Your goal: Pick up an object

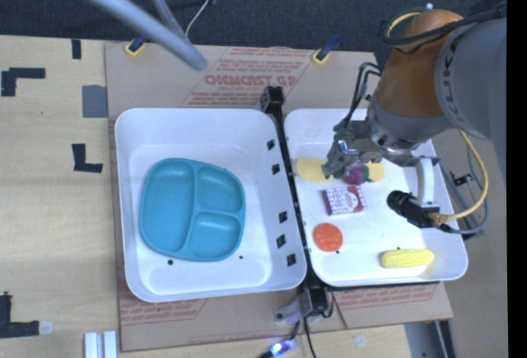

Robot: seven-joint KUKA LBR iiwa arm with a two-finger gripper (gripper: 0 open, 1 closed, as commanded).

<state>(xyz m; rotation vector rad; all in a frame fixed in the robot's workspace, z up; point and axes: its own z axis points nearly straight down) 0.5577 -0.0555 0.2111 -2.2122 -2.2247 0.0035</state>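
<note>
I see gripper (346, 160) low in right bin (445, 270), over yellow banana (311, 170) and purple item (355, 175); grip state unclear. Judge nothing lifted yet; pick remains.

- A robotics lab: a grey-and-orange arm (428, 76) works over two white bins (132, 183) on a cardboard-covered bench (239, 81).
- Loose cables (469, 183) and toy food props (407, 259) mark test work.
</note>
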